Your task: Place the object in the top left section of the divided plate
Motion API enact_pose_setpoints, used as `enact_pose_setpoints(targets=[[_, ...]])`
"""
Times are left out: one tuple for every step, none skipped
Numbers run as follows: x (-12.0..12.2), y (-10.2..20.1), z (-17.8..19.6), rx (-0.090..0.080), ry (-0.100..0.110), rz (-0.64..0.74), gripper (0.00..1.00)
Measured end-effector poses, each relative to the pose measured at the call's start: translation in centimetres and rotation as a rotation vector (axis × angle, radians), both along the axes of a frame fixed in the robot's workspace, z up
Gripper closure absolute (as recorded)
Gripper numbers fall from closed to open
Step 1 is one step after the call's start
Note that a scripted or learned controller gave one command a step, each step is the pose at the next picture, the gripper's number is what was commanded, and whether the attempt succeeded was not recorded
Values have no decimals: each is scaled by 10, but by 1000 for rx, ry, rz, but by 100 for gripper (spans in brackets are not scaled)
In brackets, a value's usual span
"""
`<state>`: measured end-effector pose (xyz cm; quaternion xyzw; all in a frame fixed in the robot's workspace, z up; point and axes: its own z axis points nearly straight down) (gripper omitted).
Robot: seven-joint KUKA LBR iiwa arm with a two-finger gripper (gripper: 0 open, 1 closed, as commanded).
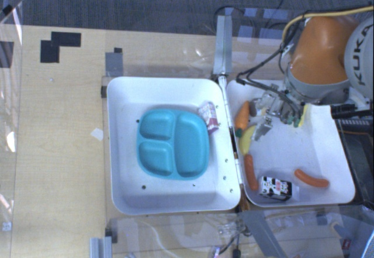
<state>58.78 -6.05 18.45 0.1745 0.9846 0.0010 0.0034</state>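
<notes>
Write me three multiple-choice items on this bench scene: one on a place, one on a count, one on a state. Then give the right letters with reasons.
1. Where is the divided plate?
A. in the left bin
B. in the right bin
C. on the bare bench

2. How many sections does the plate have?
A. two
B. three
C. five

3. What lies in the plate's top left section?
A. a sausage
B. a carrot
C. nothing

Key: 1 A, the blue plate sits in the middle of the left bin. 2 B, two small sections show at its left and one long one at its right. 3 C, that section shows only bare blue, while the carrot and the sausages lie in the right bin, where the gripper hovers.
</notes>
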Motion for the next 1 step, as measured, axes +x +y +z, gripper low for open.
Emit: enact_pose_setpoints(targets=[[-53,91,-1,0,3,165,0]])
